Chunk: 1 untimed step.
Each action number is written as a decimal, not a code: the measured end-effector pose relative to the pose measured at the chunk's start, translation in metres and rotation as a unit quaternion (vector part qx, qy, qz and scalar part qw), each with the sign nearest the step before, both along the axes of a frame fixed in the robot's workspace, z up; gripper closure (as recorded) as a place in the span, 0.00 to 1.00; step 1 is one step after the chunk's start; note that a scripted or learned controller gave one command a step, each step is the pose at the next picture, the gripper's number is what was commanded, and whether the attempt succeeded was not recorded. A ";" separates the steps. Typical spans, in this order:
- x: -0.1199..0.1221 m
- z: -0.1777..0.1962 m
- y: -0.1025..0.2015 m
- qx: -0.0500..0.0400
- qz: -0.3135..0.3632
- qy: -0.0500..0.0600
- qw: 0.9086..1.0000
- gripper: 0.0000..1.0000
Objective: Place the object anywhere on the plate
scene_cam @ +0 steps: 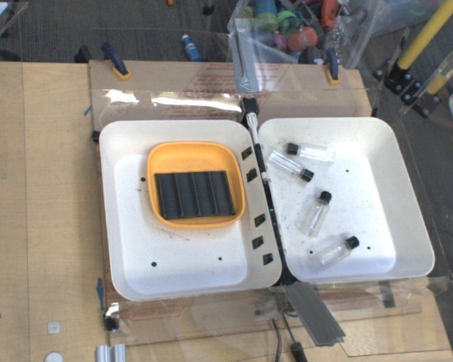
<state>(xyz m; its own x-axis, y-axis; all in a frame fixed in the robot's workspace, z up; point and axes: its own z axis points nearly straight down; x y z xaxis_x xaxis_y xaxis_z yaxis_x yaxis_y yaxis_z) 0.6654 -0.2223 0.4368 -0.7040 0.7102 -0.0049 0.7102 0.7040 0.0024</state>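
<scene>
An orange plate [160, 166] with rounded corners lies in the left white bin [128, 262]. A black ridged rectangular insert [194, 194] lies flat across the plate's middle. In the right white bin [392, 202] lie several clear vials with black caps, all on their sides. One vial [312, 153] is near the back and a second [290, 167] lies just below it. A third vial [315, 213] is in the middle, and a fourth [337, 250] is toward the front.
A clear plastic box [302, 17] of colourful toys stands behind the bins. Small black tabs [260, 219] run along the divider between the bins. A grey flat bracket [313, 314] sticks out at the front. The wooden bench [38, 202] extends to the left.
</scene>
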 end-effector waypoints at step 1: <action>-0.005 0.000 -0.002 0.001 -0.021 0.001 1.000 1.00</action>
<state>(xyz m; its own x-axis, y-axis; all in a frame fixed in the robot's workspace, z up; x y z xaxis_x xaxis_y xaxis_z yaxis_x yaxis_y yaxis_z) 0.6608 -0.2239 0.4369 -0.6733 0.7394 -0.0021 0.7394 0.6733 0.0034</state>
